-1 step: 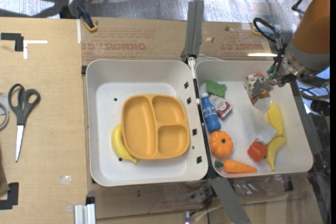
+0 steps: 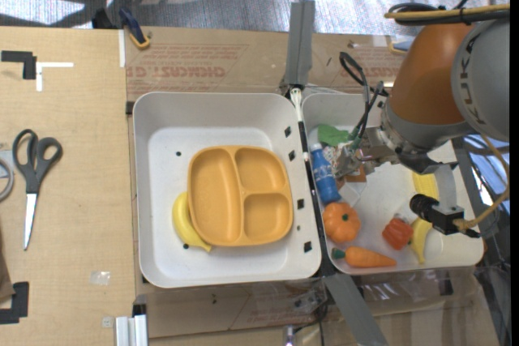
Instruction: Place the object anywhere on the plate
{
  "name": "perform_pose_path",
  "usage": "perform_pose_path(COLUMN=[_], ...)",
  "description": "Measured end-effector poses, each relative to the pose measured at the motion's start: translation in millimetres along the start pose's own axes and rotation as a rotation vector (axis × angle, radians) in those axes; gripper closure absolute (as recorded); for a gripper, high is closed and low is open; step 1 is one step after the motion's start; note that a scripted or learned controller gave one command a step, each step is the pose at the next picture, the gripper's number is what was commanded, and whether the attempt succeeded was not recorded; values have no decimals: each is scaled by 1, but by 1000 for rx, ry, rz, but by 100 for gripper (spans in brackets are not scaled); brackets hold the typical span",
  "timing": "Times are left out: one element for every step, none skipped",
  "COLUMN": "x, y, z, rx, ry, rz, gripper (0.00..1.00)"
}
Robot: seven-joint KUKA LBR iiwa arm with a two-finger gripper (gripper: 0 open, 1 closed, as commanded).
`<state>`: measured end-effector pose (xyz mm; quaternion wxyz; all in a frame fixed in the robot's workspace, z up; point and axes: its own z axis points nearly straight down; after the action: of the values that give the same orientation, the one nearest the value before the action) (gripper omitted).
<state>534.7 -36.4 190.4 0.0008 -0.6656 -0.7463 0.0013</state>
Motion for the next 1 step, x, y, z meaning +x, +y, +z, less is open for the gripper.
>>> perform_pose_path(x=[61], y=[-4], z=[0], rx=[2], ry=[0], rz=[134], gripper=[100])
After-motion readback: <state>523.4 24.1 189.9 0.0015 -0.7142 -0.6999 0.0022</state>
